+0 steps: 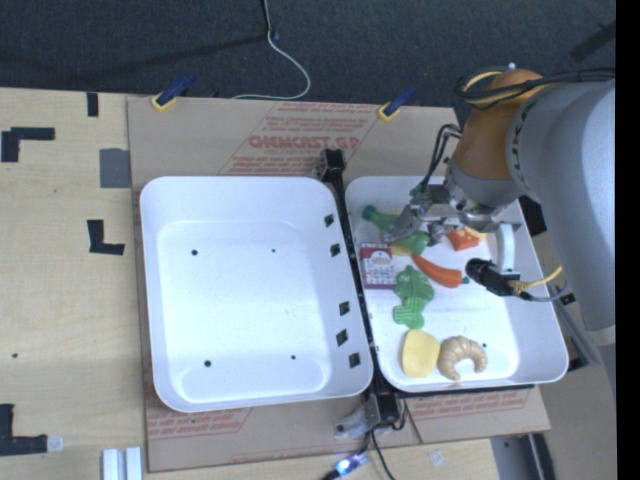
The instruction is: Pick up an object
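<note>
Small toy foods are lying in the right bin — an orange carrot, green broccoli, a yellow piece, a tan croissant; the gripper is hanging over them — its grasp I cannot tell; the left bin is sitting just beside.
</note>
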`<state>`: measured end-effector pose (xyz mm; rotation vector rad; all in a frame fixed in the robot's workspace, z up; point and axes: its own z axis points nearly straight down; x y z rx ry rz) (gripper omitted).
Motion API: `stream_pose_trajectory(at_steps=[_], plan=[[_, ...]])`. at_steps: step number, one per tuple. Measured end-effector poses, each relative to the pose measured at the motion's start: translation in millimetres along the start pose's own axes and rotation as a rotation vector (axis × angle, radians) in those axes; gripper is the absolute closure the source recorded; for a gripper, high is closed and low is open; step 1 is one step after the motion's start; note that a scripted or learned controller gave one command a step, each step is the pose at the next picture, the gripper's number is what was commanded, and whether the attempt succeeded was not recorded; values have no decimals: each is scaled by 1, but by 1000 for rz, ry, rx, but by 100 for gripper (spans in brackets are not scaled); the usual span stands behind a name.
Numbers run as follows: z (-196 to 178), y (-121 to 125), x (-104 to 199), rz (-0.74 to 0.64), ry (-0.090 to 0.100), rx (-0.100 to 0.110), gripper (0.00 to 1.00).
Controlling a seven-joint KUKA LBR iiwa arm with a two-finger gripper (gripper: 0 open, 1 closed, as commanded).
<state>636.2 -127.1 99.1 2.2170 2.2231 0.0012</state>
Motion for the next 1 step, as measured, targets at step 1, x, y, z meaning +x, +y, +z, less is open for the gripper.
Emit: stream_pose_trajectory(at_steps=[1], plan=[[-88,25,62,-1,-4,15,100]])
